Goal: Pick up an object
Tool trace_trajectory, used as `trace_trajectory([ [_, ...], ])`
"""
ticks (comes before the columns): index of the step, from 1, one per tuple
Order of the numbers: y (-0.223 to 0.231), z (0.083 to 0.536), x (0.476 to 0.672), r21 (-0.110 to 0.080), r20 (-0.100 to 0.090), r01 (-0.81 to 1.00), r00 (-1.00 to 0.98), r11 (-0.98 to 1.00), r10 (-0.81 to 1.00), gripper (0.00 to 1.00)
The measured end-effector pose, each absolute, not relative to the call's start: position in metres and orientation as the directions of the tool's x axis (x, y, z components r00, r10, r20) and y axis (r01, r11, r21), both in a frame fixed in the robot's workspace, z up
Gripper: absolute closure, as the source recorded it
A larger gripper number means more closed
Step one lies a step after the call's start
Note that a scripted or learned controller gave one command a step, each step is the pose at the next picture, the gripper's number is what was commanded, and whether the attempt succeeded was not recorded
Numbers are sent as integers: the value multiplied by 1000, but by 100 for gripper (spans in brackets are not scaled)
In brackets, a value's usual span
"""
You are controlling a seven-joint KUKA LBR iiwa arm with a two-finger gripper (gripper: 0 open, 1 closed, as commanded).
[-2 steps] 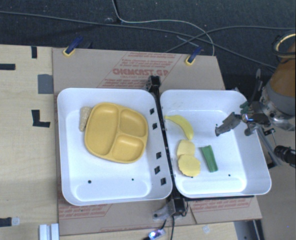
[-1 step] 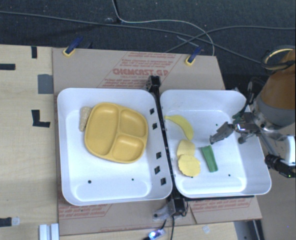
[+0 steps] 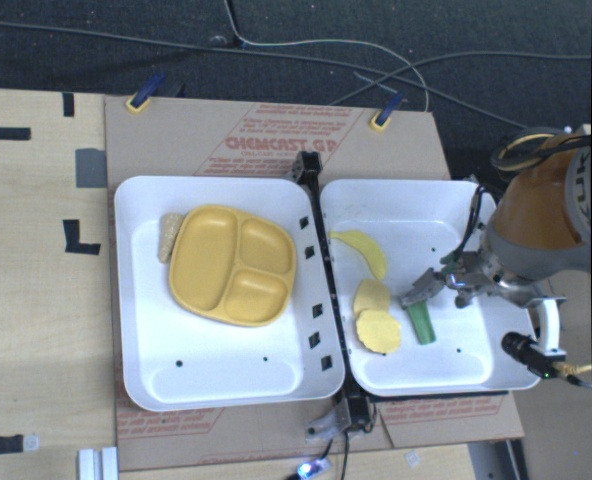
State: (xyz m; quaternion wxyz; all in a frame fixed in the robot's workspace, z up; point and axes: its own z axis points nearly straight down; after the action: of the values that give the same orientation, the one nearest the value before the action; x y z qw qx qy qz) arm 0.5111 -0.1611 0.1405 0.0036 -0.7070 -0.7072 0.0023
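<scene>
I find the gripper (image 3: 417, 293) low inside the right bin (image 3: 416, 196), reaching in from the right with the grey wrist and orange band of the arm (image 3: 538, 213) behind it. Its tip sits just at the upper end of the green cylinder (image 3: 420, 324), which lies on the bin floor tilted slightly from upright in the view. I cannot tell from this angle whether the pincer is released or clenched, and I see nothing lifted clear of the floor, so I record no confirmed grasp. Close to the left of the cylinder lie two pale yellow pieces (image 3: 375, 317), one overlapping the other, and above them a curved yellow banana-like piece (image 3: 364, 251). The left bin (image 3: 136, 268) carries a yellow divided plate (image 3: 231, 266) with a tan sponge-like block (image 3: 169, 236) tucked at its left edge; these are well apart from the arm. My judgement is that the green cylinder is the likeliest target. To do this step well, I would centre the pincer across the cylinder's narrow width, not along its length, descend squarely, close at its middle rather than its end so it does not pivot out, and keep clear of the yellow pieces beside it. A straight vertical lift should then confirm the hold.
</scene>
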Motion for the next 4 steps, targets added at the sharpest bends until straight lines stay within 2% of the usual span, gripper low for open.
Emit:
trace_trajectory([
  [1,-160,87,511,-2,0,1000,-1,1,1000,0],
  [2,-160,100,511,-1,0,1000,-2,2,1000,100],
  [3,-164,158,520,4,-1,1000,-1,1,1000,100],
  [4,-165,200,521,3,-1,1000,-2,2,1000,100],
])
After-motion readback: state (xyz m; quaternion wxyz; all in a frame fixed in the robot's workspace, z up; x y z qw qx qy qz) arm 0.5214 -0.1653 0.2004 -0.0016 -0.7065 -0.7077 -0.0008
